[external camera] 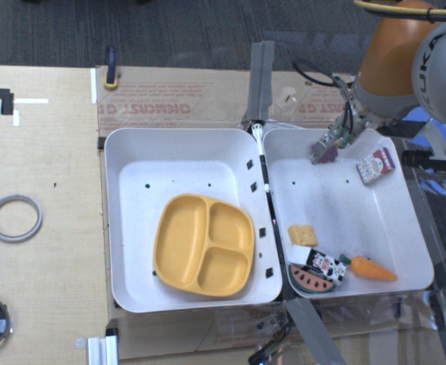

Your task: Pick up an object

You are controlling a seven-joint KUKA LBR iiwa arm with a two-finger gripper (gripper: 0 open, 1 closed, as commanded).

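I am hanging my gripper [325, 152] over the right bin's [405, 204] smooth far wall; I cannot tell its grip. The glossy tapered carrot [372, 269] is lying well below it.

Bare floor mid right bin [344, 219], toys along its front wall, carton [376, 166] by the far corner.

A divided plate [204, 244] lies in the left bin [124, 204]. In the right bin [412, 226], a carton [376, 166] sits near the back right corner; a cracker [302, 235], melon slice [311, 279] and carrot [371, 269] lie along the front edge.
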